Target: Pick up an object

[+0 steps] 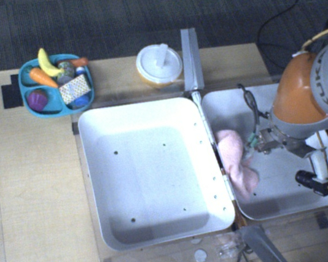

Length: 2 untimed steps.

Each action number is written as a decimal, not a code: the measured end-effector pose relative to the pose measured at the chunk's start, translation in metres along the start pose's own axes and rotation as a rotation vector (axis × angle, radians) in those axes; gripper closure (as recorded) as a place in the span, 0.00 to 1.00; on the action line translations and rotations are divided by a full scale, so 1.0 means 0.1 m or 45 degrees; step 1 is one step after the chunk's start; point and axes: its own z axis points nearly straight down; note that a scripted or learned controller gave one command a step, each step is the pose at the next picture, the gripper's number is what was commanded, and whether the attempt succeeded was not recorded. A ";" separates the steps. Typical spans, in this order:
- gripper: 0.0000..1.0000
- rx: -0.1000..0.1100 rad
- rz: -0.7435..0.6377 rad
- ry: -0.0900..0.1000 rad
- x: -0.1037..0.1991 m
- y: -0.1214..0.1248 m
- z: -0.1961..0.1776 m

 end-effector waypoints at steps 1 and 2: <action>0.00 0.005 0.211 0.002 0.03 0.46 0.01; 0.00 0.012 0.362 0.001 -0.38 0.15 -1.02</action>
